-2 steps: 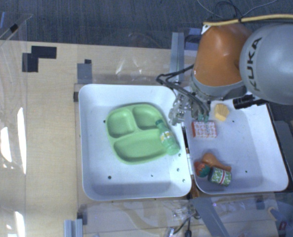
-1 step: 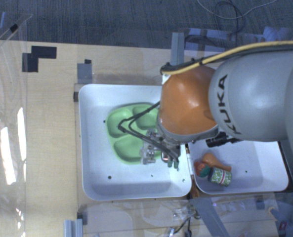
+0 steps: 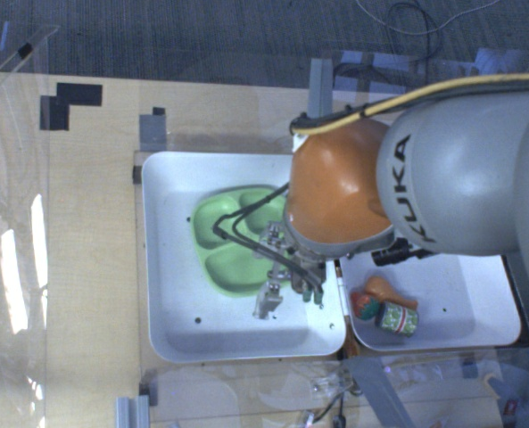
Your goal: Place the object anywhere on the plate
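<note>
I count one light-green sectioned plastic plate in the left shallow white bin, my gripper hovering at its lower right edge. Two small objects, an orange-and-red toy and a green-labelled can, lie touching in the right white bin. Whether the tool is parted or closed, I cannot tell.

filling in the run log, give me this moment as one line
arm: over left bin | pincer: low by green plate | objects: small items in right bin | plate: nothing visibly placed
</note>
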You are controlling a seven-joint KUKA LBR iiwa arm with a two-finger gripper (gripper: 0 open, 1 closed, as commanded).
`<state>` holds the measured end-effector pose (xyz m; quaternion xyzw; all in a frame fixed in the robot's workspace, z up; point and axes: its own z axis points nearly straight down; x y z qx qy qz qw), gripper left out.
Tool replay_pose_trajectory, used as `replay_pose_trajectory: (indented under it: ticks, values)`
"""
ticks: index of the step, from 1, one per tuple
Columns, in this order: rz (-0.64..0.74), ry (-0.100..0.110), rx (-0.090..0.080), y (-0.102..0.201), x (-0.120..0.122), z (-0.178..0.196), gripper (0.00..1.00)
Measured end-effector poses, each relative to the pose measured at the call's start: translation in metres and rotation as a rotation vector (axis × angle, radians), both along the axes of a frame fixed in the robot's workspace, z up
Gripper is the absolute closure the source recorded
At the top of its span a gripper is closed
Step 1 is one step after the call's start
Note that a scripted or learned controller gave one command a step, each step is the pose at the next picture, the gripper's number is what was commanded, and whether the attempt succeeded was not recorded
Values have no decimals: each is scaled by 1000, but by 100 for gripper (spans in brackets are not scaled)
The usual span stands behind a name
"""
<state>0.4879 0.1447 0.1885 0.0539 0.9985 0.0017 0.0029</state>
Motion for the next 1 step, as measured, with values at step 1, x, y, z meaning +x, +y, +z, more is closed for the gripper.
replay_pose_trajectory:
  ticks: [1]
  values:
    - [-149, 0, 1, 52, 0, 19, 0]
